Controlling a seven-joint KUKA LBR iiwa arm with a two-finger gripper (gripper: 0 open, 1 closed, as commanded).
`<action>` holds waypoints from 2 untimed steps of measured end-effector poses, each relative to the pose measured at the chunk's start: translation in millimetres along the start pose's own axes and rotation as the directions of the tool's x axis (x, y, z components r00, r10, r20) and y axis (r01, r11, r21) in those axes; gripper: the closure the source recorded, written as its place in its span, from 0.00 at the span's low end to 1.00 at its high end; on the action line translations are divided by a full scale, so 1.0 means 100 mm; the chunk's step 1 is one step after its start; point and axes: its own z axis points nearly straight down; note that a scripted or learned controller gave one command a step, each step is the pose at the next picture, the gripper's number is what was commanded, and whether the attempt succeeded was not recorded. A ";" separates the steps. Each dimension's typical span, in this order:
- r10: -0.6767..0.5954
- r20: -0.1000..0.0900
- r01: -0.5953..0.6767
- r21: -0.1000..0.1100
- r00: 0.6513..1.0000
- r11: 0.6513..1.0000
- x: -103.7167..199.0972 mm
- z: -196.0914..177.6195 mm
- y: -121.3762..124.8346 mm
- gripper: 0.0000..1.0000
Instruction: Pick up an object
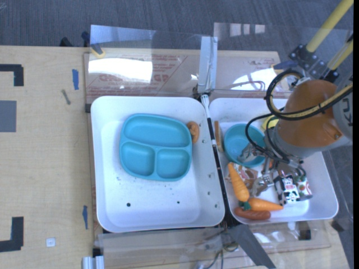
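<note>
- Object to pick: not chosen as far as the view shows; the candidates all lie in the right bin (328, 198), under and beside the arm.
- Left bin (106, 150): largest thing on the bench; holds a blue divided tray (156, 146) in the middle, with a small orange piece (194, 130) touching the tray's right edge.
- Arm (305, 116): reaches in from the right, orange band sitting over the right bin, wrist pointing down into the clutter.
- Blue bowl (240, 140): upper left of the right bin, partly hidden by the wrist.
- Carrot (239, 184): lies along the bin's left wall, tilted. A second carrot (265, 204) lies near the front wall, and a red item (252, 213) is just below it, touching or nearly so.
- Black-and-white item (290, 189): right of the carrots, just beside the tool; what it is cannot be told.
- Gripper (269, 178): low among the items, between the bowl and the second carrot. Whether the fingers are released or clenched cannot be told, since cables and clutter mask them.
- Progress, as a judgement: the reach-in looks done. No item is visibly between the fingers, so grasp and lift both remain.
</note>
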 end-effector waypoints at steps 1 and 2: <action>-0.055 -0.004 0.055 0.002 0.998 0.998 -0.12 0.01 0.01 0.00; -0.072 0.008 0.072 0.003 0.997 0.997 0.06 -0.01 0.00 0.00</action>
